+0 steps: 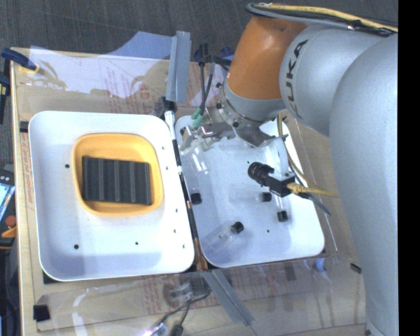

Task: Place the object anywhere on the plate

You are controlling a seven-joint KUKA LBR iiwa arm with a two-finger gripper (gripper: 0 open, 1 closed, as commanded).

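Seemingly the object is the small clear vial (224, 238) with a dark cap, lying on its side right of the yellow plate (115, 144) and a little below it, in the neighbouring right bin (301, 233). Nothing holds it, so the placing looks not yet done. A dark ribbed slab (117, 180) sits on the plate's middle; whether it belongs to the plate I cannot tell. The gripper (198, 135) is just right of the plate's upper corner, well apart from the vial; whether it is open or closed cannot be made out. Picking up and carrying over remain.
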